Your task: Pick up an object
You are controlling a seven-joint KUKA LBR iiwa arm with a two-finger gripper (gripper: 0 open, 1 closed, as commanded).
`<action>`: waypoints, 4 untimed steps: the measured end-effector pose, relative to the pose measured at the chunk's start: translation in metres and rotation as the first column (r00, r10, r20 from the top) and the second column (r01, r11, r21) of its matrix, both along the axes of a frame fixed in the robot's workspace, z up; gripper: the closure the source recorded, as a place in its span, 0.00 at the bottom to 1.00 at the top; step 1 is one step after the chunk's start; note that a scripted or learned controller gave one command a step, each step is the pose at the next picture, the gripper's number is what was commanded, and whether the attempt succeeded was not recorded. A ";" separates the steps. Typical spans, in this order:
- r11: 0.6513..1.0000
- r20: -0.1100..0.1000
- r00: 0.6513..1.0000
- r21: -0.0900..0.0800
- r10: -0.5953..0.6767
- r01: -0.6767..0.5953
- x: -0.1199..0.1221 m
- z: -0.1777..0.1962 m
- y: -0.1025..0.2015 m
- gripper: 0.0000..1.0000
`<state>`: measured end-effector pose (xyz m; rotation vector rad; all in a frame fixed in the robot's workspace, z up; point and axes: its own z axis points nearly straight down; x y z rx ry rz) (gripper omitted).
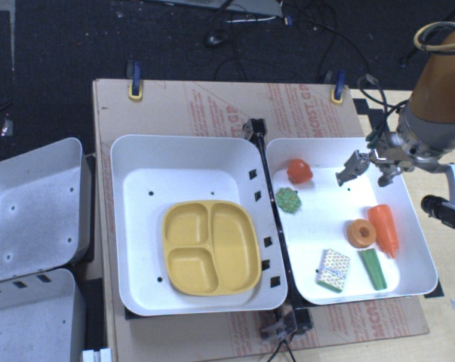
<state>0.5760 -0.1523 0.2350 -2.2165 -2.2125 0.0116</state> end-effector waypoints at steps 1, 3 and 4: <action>1.000 0.012 1.000 -0.002 0.003 -0.003 0.003 0.007 0.000 0.00; 1.000 0.008 1.000 -0.001 0.001 -0.001 0.004 -0.099 0.005 0.00; 1.000 0.008 1.000 -0.001 0.001 -0.001 0.003 -0.146 0.006 0.00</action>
